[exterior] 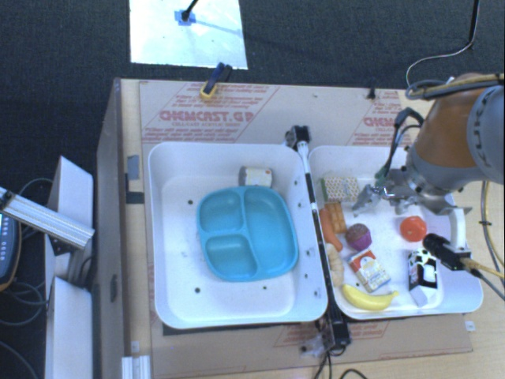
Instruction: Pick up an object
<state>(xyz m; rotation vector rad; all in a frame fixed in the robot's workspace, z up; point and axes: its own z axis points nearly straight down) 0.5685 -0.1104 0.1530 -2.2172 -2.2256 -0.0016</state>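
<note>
Banana [369, 297] at right bin's [473, 294] near edge: soft, curved, best gripped mid-body. Pincer [384, 196] hovers past sponge [341, 188]; state cannot be told.

Even overhead light, soft shadows, bins slightly overexposed, image mildly soft.

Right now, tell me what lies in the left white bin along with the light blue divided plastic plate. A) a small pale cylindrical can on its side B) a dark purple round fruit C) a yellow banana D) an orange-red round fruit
A: the small pale cylindrical can lies by the far edge of the light blue divided plastic plate in the left white bin; the fruits sit in the right bin.
</note>
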